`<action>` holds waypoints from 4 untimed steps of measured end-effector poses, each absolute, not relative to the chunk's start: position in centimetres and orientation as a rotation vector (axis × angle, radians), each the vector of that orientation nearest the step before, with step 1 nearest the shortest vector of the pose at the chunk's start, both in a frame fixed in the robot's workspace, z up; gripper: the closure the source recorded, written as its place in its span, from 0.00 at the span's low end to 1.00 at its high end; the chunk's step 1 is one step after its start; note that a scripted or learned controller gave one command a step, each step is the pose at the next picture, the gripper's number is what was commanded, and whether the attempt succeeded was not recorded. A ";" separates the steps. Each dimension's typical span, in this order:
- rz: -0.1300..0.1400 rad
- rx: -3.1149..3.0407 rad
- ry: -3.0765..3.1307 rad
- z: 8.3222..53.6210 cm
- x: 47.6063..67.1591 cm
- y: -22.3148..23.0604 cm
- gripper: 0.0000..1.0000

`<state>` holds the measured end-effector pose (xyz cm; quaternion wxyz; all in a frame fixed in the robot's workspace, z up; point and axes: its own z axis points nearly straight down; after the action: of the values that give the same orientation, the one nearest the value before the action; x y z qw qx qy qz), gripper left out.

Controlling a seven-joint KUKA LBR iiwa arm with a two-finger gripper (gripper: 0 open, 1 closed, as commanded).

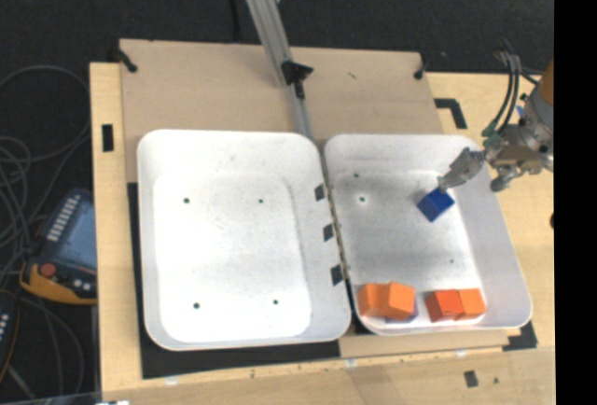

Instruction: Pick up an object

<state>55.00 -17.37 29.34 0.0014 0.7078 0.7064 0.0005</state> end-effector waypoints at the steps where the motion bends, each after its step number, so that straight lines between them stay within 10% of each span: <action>1: -0.005 2.220 2.229 19.7 62.9 -17.1 0.00; 3: -0.001 2.221 2.221 11.3 61.2 -19.9 0.00; 4: 0.001 2.218 2.218 12.3 61.4 -20.1 1.00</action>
<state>61.37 -20.10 12.32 0.0026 0.7071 0.7071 0.0003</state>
